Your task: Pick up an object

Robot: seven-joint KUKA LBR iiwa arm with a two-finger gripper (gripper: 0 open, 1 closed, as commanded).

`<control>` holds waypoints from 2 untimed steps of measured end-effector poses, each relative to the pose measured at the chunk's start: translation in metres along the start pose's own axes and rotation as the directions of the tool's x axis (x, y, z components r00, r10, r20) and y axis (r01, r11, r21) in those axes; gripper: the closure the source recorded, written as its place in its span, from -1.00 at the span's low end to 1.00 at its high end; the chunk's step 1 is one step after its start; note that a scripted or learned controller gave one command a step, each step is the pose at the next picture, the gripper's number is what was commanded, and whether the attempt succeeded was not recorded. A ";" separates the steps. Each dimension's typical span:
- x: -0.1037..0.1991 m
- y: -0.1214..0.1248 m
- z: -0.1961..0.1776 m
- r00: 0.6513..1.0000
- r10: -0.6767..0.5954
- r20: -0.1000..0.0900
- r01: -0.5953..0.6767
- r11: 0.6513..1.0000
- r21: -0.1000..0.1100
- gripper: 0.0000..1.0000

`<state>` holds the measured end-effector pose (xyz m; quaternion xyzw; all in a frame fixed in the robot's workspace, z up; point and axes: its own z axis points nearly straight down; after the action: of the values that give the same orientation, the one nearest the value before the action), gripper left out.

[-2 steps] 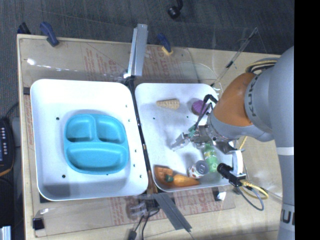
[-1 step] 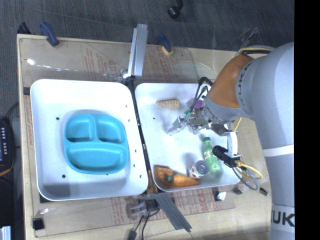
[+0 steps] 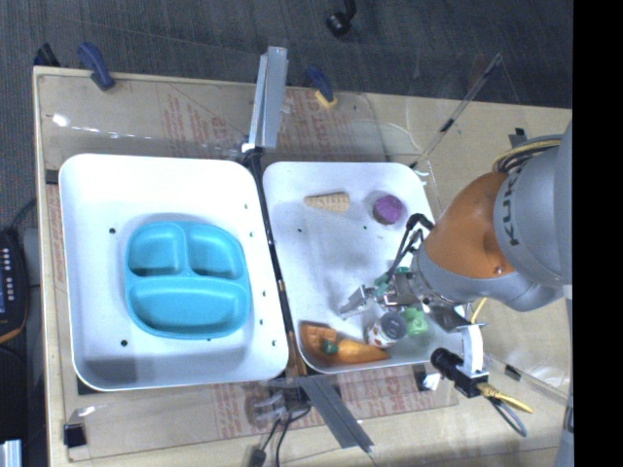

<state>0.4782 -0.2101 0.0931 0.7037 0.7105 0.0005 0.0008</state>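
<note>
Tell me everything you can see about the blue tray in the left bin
The blue tray is a light blue, smooth, plastic-looking divided plate with rounded corners. It has three compartments: two smaller ones along the far side and one long one along the near side, all showing bare blue. It lies flat and right side up near the middle of the left bin, resting on the white floor, apart from the walls. The gripper is over the other bin.

we see a robot lab: a pale wooden bench [image 3: 117, 125] on dark grey carpet [image 3: 146, 17], blue spring clamps [image 3: 95, 66] at eleven o'clock, black chair castors [image 3: 341, 19] at twelve.
</note>
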 end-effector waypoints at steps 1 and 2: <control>0.000 0.002 -0.010 1.000 -0.007 0.002 0.007 1.000 -0.002 1.00; 0.000 0.002 -0.010 1.000 -0.007 0.002 0.007 1.000 -0.002 -1.00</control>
<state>0.4802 -0.2098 0.1034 0.7011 0.7130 0.0006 0.0022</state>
